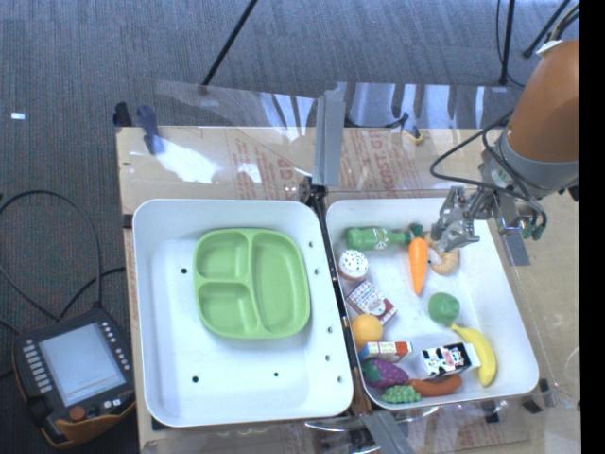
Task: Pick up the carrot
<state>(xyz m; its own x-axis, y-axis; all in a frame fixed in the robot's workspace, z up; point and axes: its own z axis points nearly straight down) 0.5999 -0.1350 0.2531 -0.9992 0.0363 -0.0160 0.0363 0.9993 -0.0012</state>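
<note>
Left bin (161, 253) holds a green divided plate (252, 283), sitting well left of the carrot. Right bin (515, 310): carrot (419, 264) lies near the back, tip toward the front, leafy end at the back. Just left of it, a green bottle (376, 238) and a cupcake (354, 265); in front, a green ball (443, 307), an orange (367, 329), a banana (478, 352). Gripper (452, 235) hangs just right of the carrot's top, fingers spread, nothing between them. Carrot looks light, rigid, smooth plastic, probably slippery; best taken across the thick upper half.
</note>
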